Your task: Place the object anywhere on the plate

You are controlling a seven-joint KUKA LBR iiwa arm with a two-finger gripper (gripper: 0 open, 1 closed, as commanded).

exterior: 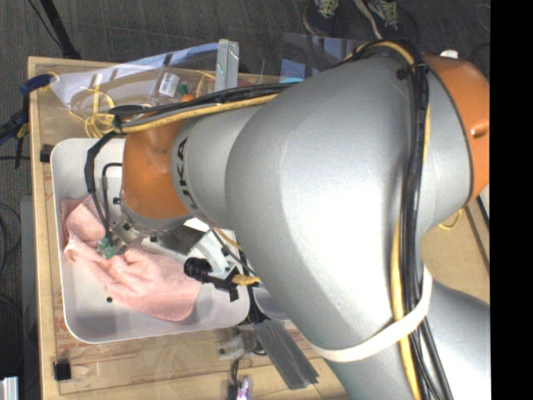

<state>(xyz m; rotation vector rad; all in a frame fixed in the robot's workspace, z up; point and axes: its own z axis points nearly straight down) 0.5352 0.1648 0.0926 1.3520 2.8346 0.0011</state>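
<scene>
Dark carpeted floor (208,7) all around a wooden bench (46,323), and someone's sneakers (350,2) are poking in at the far edge. Nearest the camera the big grey arm (350,207) pretty much swallows the right half of the bench, with black and yellow cables (412,182) running down it. Toward the bench's left side sits a shallow white bin (83,327), and a pink cloth (141,277) lies crumpled across its floor, spreading from the bin's left wall to about its middle. The orange band (150,177) above the wrist hangs right over that bin, and the claw (110,244) is down at the cloth's left part, touching or nearly touching the fabric; honestly can't tell from this angle how the claw is set. Further back, along the far edge of the bench, there's a clear plastic bag (158,77) with yellow cord (96,111) tangled beside it.
</scene>
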